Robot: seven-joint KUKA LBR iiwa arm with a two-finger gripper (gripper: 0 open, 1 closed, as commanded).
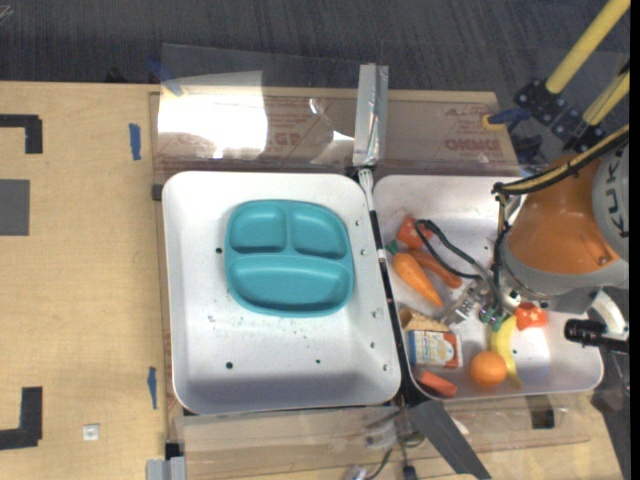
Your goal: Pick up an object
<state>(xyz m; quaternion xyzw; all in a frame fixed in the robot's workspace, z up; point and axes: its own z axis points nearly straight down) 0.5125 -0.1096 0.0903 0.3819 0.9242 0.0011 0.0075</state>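
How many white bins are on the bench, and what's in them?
2. The left bin holds a teal divided plate. The right bin holds toy food, such as an orange and a carrot; the arm may hide more.

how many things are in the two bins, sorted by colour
Teal: 1, the divided plate in the left bin.
Orange: 4, two carrots, a ball and a small piece in the right bin.
Yellow: 1, a banana.
White: 1, a small carton.
Total: 7 that can be told apart.
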